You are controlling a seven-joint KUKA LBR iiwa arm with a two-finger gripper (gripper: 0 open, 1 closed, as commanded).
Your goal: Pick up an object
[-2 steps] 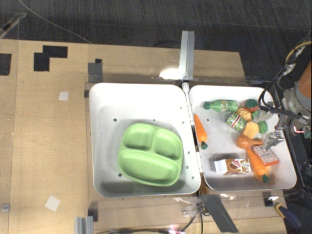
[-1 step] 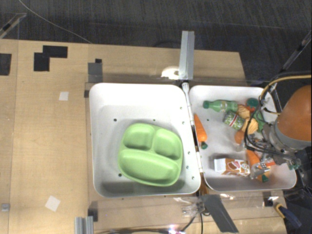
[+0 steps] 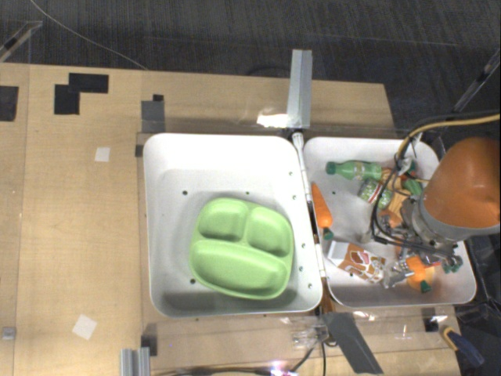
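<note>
The arm, with its orange band (image 3: pixel 468 182), hangs over the right bin (image 3: pixel 462 292). Its gripper (image 3: pixel 403 271) is low in that bin's front right part, right beside a small orange object with a green end (image 3: pixel 423 270). I cannot tell whether it touches that object. A printed white and orange packet (image 3: pixel 362 261) lies just left of the gripper. A green bottle (image 3: pixel 354 168) lies at the back of the bin. An orange carrot-like piece (image 3: pixel 321 207) rests along the bin's left wall. The arm hides the bin's right middle.
The left bin (image 3: pixel 168 171) holds a light green divided plate (image 3: pixel 243 246) in its front half. A metal post (image 3: pixel 300 88) stands behind the seam between the bins. Cables (image 3: pixel 407 143) loop off the arm above the right bin's back corner.
</note>
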